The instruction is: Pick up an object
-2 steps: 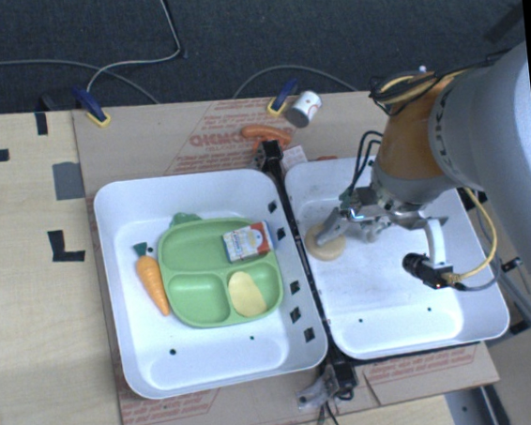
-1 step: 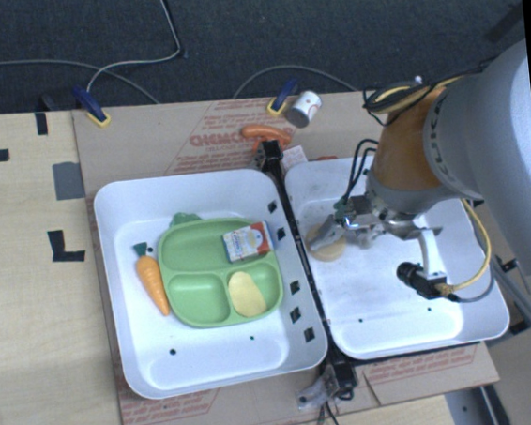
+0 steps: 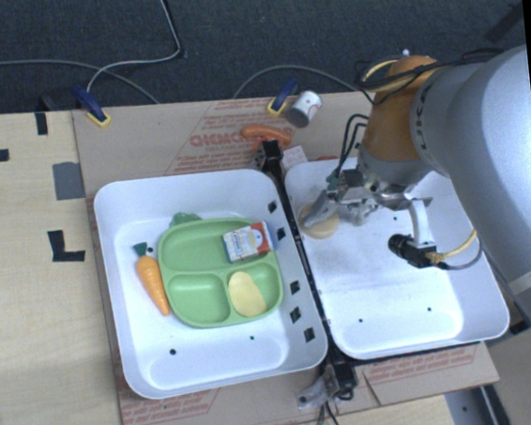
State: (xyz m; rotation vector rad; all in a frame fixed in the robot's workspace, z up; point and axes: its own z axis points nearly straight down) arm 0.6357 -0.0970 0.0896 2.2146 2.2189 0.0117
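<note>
You're at the grasp step, not the lift. The claw is down in the right bin, up near its left wall, fingers angled onto a small pale roundish object lying on the bin floor. The object sits right at the fingertips, touching or nearly so, but you can't tell from this angle whether the fingers are wide or closed, or whether anything is actually between them. Don't count it as held.

Next move, as a guess: confirm the fingers straddle the object, close, then go straight up. Watch that the pale thing doesn't squirt out sideways; it looks soft and rounded.

Edges & room:
- The divider where the two bins meet is just beside the claw on its left side in view. Little slack there, so no sideways drift toward the left bin.
- Rest of the right bin floor is open, esp. toward the near edge, so retreat that way or vertically.
- A black cable fitting hangs off the wrist near the floor w/ a yellowish cable; keep it off the bin rim.
- Left bin holds a green tray w/ a small carton and a yellow piece, plus a toy carrot beside it. All well apart from the claw.
- An orange item lies on the tabletop behind the bins.
</note>
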